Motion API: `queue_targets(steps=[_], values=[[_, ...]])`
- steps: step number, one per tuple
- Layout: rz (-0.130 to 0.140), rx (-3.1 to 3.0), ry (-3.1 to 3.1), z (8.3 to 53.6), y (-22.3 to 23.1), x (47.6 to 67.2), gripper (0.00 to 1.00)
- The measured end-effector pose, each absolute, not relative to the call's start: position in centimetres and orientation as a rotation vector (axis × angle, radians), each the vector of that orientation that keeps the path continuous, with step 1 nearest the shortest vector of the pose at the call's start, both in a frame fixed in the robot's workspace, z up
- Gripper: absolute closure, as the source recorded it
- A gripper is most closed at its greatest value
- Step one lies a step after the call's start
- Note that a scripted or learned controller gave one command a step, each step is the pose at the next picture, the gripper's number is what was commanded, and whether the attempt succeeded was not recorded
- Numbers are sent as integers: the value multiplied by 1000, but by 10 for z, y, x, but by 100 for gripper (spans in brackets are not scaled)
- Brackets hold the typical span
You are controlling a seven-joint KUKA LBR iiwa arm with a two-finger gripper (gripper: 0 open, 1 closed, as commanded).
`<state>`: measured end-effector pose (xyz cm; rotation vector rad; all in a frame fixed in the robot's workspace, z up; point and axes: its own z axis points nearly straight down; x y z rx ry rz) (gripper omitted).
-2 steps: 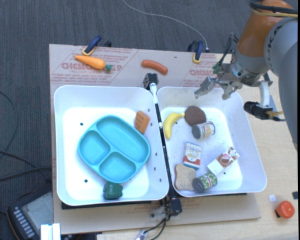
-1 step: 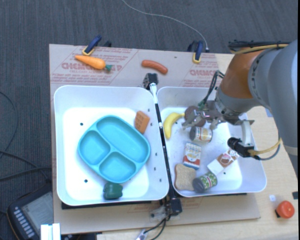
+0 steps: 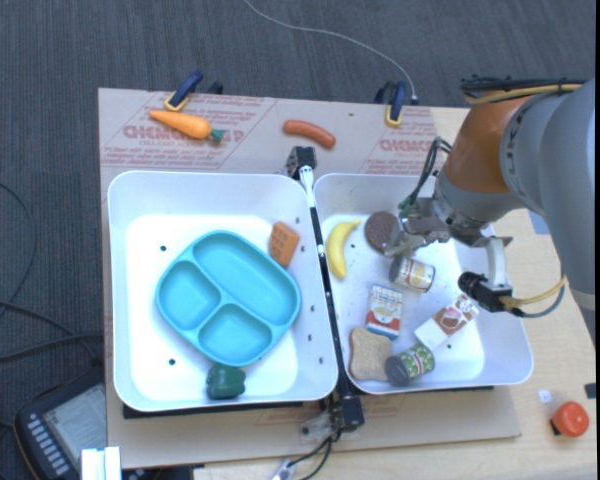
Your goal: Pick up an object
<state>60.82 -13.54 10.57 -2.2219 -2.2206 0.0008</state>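
My gripper (image 3: 408,240) hangs low over the upper middle of the right bin (image 3: 500,363), below the arm's orange band (image 3: 477,148). It sits between a brown round disc (image 3: 381,230) to its left and a small tin can (image 3: 416,274) lying on its side just beneath it. Nothing shows held in it. A yellow banana (image 3: 337,247) lies at the bin's left wall. Lower down are a small red and white carton (image 3: 384,311), a bread slice (image 3: 364,354), a green can (image 3: 410,365) and a red and white bottle (image 3: 451,322).
The left bin (image 3: 130,268) holds a blue divided plate (image 3: 228,296), an orange wedge (image 3: 284,243) and a dark green item (image 3: 225,380). On the cardboard behind the bins lie a carrot (image 3: 185,125) and a sausage (image 3: 309,133). An orange object (image 3: 570,420) sits at the bench's lower right.
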Motion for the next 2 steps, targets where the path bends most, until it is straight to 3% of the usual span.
queue_targets(steps=[1,2], values=[[1,-2222,-2221,106,-135,608,0],[1,-2222,-2220,116,-136,608,100]])
